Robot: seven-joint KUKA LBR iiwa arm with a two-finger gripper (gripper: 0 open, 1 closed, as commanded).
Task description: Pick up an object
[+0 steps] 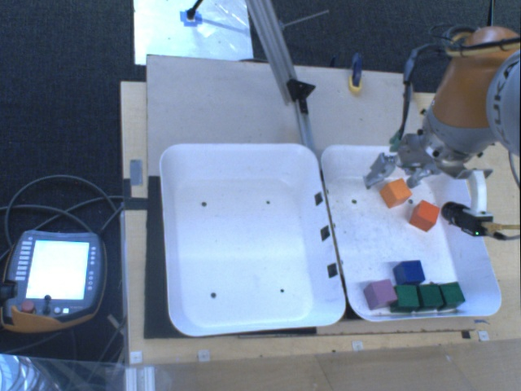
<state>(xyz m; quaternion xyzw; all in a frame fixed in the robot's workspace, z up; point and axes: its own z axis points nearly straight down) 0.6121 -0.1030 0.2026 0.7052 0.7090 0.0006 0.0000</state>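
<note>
My gripper hangs over the upper part of the right bin, its fingers spread apart and open. A light orange cube lies just below the fingertips, and I see nothing held between them. A darker orange cube sits a little to its lower right. Along the bin's front edge are a blue cube, a purple block and a row of green blocks.
The left bin lies beside the right one, with a shared wall between them. A slanted metal pole crosses above the bench's back. A teach pendant lies on the floor at far left.
</note>
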